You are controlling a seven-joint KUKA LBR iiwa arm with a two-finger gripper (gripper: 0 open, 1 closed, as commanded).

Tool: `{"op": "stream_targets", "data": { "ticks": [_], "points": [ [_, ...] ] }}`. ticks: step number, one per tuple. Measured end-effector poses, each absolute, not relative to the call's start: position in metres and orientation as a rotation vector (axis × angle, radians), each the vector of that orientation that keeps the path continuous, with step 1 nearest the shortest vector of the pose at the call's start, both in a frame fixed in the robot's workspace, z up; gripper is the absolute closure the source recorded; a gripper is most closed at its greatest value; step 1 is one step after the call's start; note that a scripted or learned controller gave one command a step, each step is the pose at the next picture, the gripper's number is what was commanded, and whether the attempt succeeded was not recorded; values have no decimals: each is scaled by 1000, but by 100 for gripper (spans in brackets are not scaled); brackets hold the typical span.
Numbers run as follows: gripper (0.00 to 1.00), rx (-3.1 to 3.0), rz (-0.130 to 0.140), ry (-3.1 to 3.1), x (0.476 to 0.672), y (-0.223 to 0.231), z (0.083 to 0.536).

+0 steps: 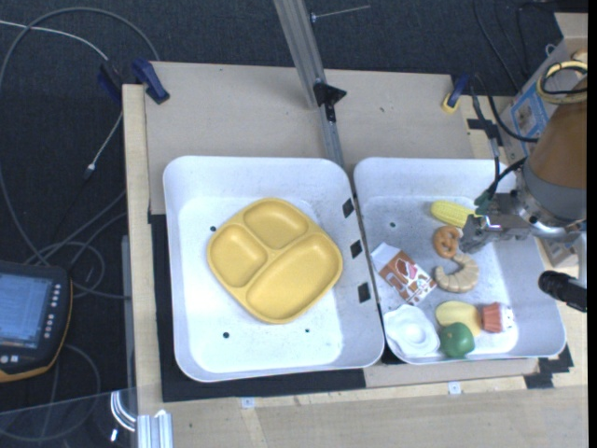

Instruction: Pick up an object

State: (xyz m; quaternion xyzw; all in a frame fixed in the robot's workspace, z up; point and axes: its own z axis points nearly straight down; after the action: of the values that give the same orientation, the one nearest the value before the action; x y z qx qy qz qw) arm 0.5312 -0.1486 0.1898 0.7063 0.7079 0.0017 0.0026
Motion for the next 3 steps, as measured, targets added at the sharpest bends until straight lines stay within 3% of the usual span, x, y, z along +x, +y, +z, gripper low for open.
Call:
{"op": "stream_targets", "data": {
  "ticks": [1,3],
  "points": [
    [100,2215,6,2219,533,-149,232],
    [100,2217,1,2233,538,-43,215]
  ]
}}
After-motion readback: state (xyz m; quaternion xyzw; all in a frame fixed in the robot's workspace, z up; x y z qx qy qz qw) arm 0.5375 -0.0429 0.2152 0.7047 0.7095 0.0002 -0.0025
